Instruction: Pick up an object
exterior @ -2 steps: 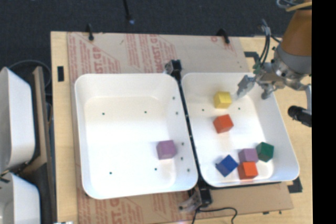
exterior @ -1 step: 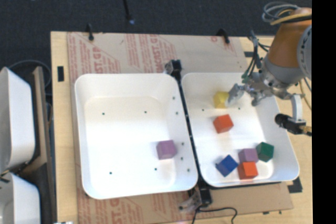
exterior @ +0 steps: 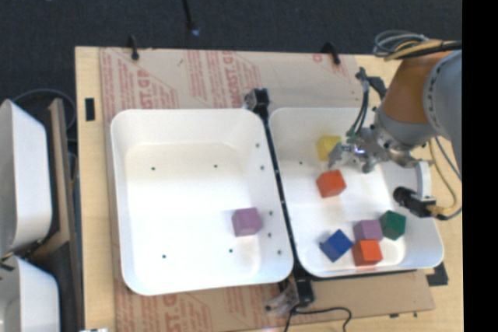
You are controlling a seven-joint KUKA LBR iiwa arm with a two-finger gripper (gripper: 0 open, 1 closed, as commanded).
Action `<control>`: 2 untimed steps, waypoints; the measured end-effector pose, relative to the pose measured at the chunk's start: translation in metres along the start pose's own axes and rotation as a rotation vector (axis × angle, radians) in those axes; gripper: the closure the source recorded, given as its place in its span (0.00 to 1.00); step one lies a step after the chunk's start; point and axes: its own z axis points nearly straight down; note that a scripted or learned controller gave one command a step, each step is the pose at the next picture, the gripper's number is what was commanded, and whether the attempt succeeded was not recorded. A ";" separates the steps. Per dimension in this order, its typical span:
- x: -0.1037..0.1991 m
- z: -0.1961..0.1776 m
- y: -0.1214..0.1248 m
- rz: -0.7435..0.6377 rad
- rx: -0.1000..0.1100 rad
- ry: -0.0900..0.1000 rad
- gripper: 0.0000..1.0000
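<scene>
Claw [exterior: 352, 152] hovers beside yellow block [exterior: 327, 145] in right bin [exterior: 303, 128].

My gripper [exterior: 352, 154] hangs over the upper part of the right bin [exterior: 299, 138], just beside the yellow block [exterior: 327, 146] and above the orange block [exterior: 331, 184], with nothing visibly between my fingers. Toward the near end of that same bin sit a blue block [exterior: 336, 245], a second orange block [exterior: 367, 253], a purple block [exterior: 368, 230] and a green block [exterior: 394, 225], clustered close together. In the left bin [exterior: 156, 159] a single lilac block [exterior: 247, 221] rests near the lower right, well apart from me.
</scene>
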 end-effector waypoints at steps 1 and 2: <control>-0.001 -0.014 0.002 0.000 -0.007 -0.001 1.00; 0.000 -0.071 -0.006 0.000 -0.010 -0.002 1.00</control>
